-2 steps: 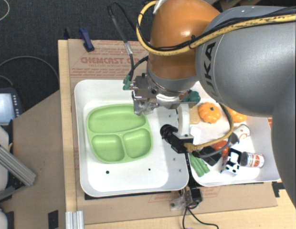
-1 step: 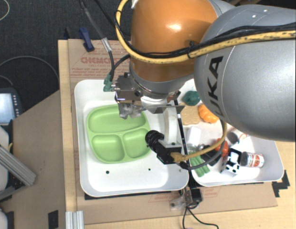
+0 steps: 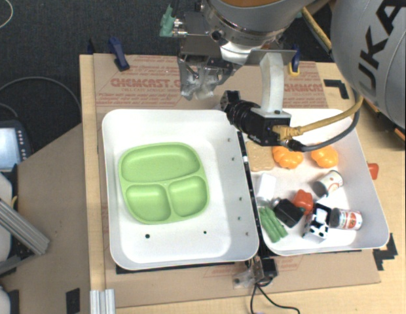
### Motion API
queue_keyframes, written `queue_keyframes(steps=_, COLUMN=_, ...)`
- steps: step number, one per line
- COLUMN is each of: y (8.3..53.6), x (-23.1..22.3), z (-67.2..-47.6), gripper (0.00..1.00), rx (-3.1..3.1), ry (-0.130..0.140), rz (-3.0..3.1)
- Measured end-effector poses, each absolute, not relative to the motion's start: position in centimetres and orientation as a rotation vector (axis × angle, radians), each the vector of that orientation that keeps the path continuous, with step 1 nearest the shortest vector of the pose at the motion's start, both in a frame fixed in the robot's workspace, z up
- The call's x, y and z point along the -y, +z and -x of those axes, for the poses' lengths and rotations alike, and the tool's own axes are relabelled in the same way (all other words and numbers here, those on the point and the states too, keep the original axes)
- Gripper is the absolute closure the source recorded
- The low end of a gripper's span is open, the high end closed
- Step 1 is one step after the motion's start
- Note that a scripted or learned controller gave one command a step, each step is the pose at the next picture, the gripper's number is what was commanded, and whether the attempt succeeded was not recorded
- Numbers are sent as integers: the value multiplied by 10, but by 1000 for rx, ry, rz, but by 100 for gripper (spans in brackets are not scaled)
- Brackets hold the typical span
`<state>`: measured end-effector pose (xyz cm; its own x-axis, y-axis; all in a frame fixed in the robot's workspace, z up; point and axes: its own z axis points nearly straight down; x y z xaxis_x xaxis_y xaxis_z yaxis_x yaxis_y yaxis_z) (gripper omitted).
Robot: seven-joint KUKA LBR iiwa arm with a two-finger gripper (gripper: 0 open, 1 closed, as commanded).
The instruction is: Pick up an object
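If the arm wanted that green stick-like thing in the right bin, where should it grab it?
Probably across the middle of the green stick, coming straight down from above. It lies flat and narrow, so fingers could close on its long sides. It sits close to the bin's left wall and touches the black block, so room for the fingers is tight.

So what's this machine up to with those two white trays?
A robot arm reaches in over two white bins, meant to pick up an object. Its gripper sits above the far edge of the left bin, over the cardboard, with nothing seen in it. The left bin has a green divided plate. The right bin holds small items: two orange pieces, green sticks, a black-and-white die and others. Nothing looks picked up yet.
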<state>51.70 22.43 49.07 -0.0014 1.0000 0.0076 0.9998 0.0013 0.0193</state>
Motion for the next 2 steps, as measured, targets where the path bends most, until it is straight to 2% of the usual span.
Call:
queue_keyframes(steps=1, y=388, x=-224, z=-477, gripper=100, rx=-2225, ry=-18, rz=-2225)
queue_keyframes(steps=2, y=518, x=-184, z=-480, gripper=100, rx=-2213, ry=23, rz=-2220)
